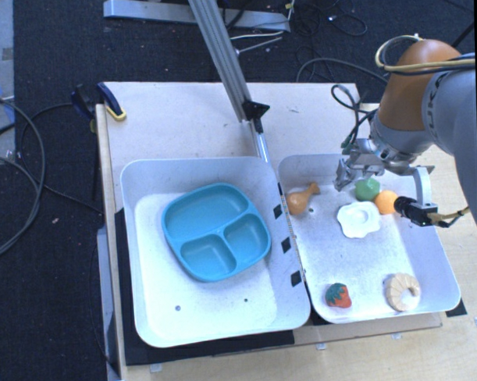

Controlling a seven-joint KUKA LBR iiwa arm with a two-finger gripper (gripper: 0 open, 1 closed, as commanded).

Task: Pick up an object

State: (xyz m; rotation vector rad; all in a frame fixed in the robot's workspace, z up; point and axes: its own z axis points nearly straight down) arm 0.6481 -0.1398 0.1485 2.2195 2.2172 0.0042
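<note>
the pincer (349, 176) hangs over the right bin (429, 273), how far open i cannot tell; green ball (367, 188) just beside it, fried egg (357, 219) below, drumstick (303, 198) to its left

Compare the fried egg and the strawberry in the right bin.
The fried egg is white, flat and wide; the strawberry is red with a green top, smaller and rounder. The egg lies further up the view, close to the gripper; the strawberry sits by the bin's near edge, far from it. Both are toy foods.
</note>
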